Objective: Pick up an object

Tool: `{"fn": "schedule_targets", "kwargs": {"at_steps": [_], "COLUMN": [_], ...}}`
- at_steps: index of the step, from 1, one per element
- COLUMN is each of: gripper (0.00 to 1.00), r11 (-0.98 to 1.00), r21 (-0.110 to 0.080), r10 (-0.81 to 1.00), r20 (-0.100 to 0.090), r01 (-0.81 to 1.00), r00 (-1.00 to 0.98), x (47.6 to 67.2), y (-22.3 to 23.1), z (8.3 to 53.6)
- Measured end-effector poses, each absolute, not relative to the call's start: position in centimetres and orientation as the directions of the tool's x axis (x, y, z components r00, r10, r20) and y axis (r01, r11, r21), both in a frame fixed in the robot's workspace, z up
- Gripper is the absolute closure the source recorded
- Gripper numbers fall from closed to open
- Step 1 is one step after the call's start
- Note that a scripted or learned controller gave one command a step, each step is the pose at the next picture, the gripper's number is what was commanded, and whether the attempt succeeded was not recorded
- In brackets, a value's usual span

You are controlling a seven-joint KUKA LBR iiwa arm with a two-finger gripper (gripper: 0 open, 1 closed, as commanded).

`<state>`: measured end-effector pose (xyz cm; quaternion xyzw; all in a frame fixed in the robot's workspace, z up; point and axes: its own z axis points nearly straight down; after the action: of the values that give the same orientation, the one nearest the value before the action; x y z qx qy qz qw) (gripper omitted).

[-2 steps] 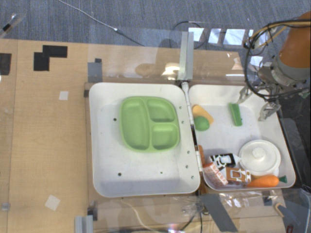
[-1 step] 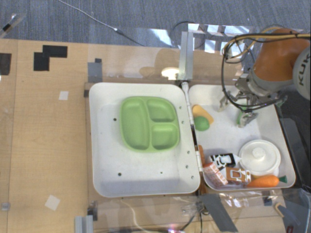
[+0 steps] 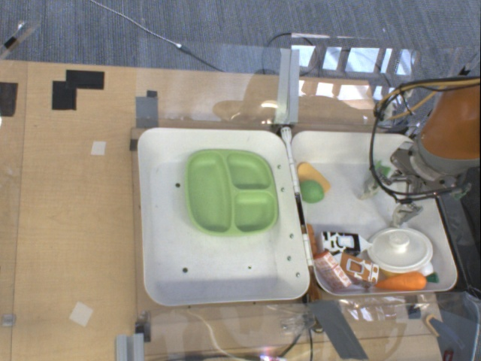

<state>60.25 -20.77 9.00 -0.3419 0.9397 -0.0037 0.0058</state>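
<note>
The right bin (image 3: 346, 153) holds a yellow piece (image 3: 313, 174) and a green ball (image 3: 312, 192) against its left wall. Along its front lie a black-and-white item (image 3: 342, 241), a white lidded bowl (image 3: 402, 249), an orange carrot (image 3: 402, 281) and brown packets (image 3: 353, 268). My gripper (image 3: 387, 200) hangs over the right part of this bin, just behind the bowl. It is open, its two fingers spread, with nothing between them. The orange band of the arm (image 3: 455, 130) sits above it.
The left bin (image 3: 161, 224) carries a green divided plate (image 3: 229, 192). A metal post (image 3: 288, 85) stands behind the wall shared by the bins. Black cables (image 3: 387, 104) loop beside the wrist. Bare wooden bench (image 3: 68, 201) lies to the left.
</note>
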Motion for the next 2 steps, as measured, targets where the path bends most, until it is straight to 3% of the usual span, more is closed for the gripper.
{"fn": "schedule_targets", "kwargs": {"at_steps": [1,2], "gripper": [0.0,0.0], "r11": [0.515,0.471], "r21": [-0.011,-0.009], "r10": [-0.857,-0.882], "r20": [-0.005,-0.005], "r01": [-0.857,-0.882], "r00": [-0.515,-0.471], "x": [57.8,61.3], "y": [-20.5,-17.6], "z": [13.5,9.4]}}
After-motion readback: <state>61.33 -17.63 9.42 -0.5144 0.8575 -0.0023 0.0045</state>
